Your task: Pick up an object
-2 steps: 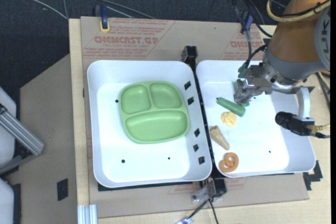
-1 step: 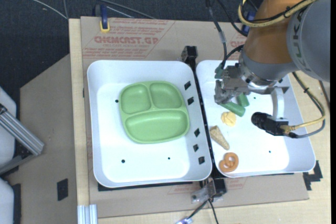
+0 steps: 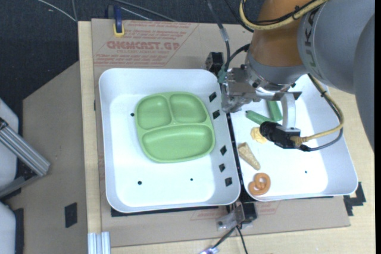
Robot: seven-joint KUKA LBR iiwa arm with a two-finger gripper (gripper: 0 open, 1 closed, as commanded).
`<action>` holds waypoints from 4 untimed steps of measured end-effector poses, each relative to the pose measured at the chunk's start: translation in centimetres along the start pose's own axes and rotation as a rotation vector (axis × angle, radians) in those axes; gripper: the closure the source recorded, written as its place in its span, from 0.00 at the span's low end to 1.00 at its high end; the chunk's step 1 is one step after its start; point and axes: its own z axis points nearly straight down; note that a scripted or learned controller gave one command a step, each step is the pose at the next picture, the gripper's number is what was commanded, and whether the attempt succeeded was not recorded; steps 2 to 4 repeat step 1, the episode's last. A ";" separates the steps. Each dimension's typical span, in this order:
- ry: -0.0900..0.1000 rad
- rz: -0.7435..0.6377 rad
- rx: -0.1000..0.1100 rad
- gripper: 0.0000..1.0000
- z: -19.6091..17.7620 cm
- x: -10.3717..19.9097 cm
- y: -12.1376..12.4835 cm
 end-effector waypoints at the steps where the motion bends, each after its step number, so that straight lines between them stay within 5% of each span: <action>1: 0.000 0.001 0.002 1.00 1.2 4.2 0.9; 4: 0.000 0.001 0.002 1.00 1.2 4.2 0.9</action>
